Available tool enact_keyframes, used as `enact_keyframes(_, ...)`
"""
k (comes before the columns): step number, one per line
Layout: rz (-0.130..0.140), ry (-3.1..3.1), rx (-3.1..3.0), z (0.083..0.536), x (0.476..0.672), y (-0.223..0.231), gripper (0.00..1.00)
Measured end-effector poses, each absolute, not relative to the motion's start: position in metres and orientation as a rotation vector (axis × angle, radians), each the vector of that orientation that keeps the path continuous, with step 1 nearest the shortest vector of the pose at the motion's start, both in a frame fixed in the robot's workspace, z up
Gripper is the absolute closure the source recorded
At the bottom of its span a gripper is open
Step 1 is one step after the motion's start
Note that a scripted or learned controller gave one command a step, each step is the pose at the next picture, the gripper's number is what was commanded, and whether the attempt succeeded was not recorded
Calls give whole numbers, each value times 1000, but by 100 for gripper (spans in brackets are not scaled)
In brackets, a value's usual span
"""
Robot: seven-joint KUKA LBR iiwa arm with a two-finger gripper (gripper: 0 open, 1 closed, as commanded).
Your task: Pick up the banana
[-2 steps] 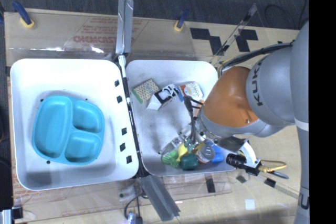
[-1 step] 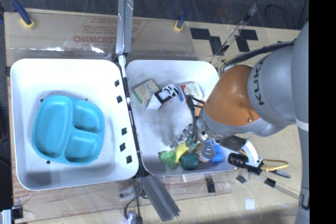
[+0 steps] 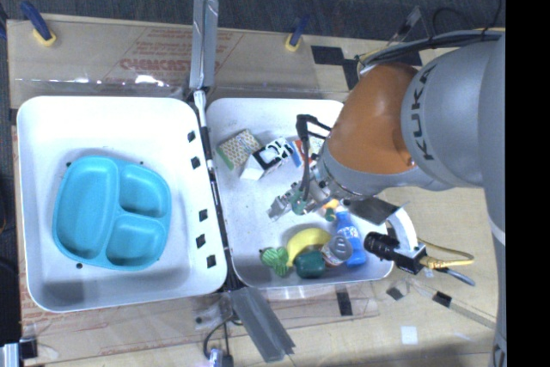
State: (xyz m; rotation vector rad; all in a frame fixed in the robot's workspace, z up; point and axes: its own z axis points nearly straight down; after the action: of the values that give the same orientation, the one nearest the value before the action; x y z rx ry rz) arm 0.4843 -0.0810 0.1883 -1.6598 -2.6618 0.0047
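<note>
The banana [image 3: 307,240] lies in the right bin [image 3: 249,266], near its front edge, with a green toy [image 3: 276,259] just to its left and a blue bottle [image 3: 345,238] to its right, so from where I stand the pick is not yet done. The gripper [image 3: 294,204] hangs just above and a little behind the fruit with nothing visible in it, and I cannot tell whether the jaws are apart or together. What remains, I judge, is the descent, the grasp and the lift.
</note>
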Motion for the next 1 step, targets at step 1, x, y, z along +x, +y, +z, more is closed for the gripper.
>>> enact_keyframes(1, 5, -2661, -1660, 188, 484, -81, 0)
